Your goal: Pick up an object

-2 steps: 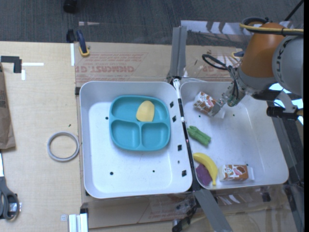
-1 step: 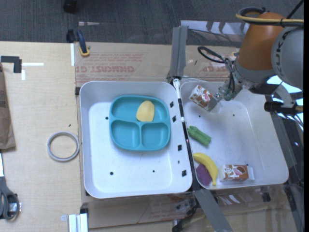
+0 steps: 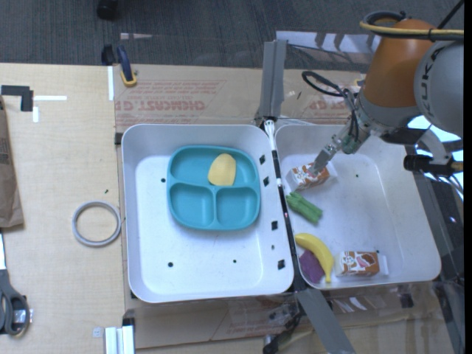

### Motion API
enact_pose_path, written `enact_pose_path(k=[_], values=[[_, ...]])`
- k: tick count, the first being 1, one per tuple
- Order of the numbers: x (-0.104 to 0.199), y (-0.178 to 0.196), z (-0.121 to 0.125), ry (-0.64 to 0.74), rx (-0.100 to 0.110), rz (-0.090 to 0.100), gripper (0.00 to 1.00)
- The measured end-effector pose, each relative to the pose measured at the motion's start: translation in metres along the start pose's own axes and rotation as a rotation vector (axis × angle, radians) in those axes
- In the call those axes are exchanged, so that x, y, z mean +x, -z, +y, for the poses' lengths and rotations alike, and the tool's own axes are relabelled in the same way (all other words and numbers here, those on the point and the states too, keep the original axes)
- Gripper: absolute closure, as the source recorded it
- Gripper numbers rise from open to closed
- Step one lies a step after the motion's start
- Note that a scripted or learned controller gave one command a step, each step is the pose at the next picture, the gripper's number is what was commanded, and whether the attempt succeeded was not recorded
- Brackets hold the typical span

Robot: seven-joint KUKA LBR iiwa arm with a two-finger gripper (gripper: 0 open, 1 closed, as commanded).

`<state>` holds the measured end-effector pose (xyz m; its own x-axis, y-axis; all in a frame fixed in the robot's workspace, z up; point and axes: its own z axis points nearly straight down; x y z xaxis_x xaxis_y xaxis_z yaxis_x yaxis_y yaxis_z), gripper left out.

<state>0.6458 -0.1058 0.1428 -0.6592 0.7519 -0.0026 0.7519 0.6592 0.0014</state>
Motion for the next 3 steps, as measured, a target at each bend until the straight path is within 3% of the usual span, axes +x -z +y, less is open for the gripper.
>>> enact_pose_path(k=[1, 2, 3], values=[[0.043, -0.049, -0.035, 0.177, -0.001, 0.0, 0.0], [0.028, -0.049, -0.023, 0.126, -0.003, -0.002, 0.0], [0.026, -0.038, -0.023, 0.121, -0.005, -0.004, 1.0]])
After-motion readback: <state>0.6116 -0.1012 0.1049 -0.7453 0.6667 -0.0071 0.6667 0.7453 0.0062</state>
